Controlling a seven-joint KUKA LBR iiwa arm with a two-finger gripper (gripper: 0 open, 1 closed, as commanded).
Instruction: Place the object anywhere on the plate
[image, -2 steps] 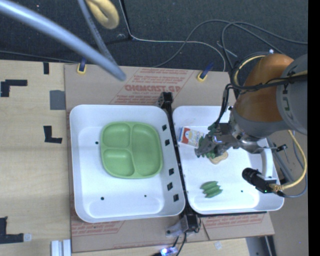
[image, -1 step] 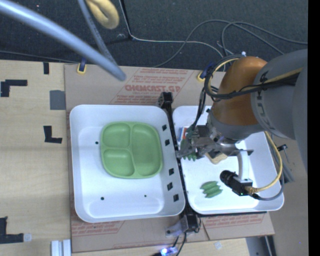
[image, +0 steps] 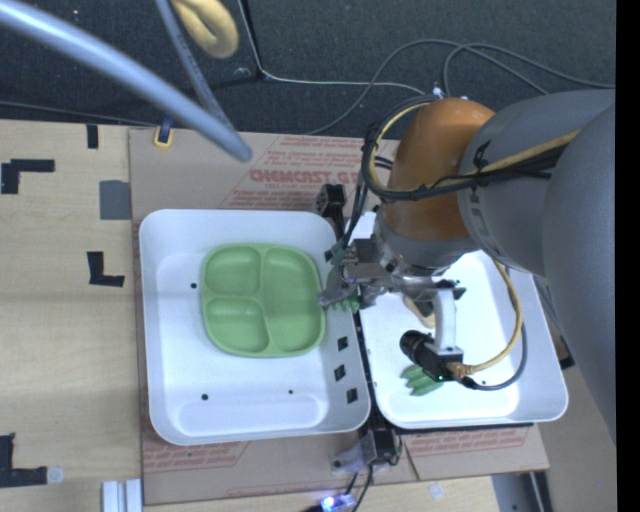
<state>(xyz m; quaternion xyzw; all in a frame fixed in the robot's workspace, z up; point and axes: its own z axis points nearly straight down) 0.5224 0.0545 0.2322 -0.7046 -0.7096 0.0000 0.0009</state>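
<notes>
A: Wooden surface (image: 60, 330) ran across the lower view, with dark carpet-like floor along the top and a cardboard sheet (image: 290, 170) printed in red lying under both bins.

B: And the arm (image: 540, 170)?

A: It took up the right side, grey, with its orange band (image: 435, 150) bulging above the wrist, and it leaned over the wall shared by the two bins. Black and yellow cables looped around it.

B: How were the bins placed?

A: Side by side, touching. In the left bin (image: 170, 400) lay a green plate (image: 262, 300) with four compartments, flat and in the upper middle of the bin. The right bin (image: 530, 400) was partly covered by the arm.

B: What about the tool?

A: The tool (image: 340, 290) was at the plate's right edge, just over the bin wall. Something green showed at its tip, but I couldn't tell whether the fingers were spread or closed, or whether they had hold of anything.

B: And the object?

A: A small green object (image: 425, 380) lay in the right bin, near its front, just beside a black fitting on the wrist. It was well apart from the plate.
</notes>
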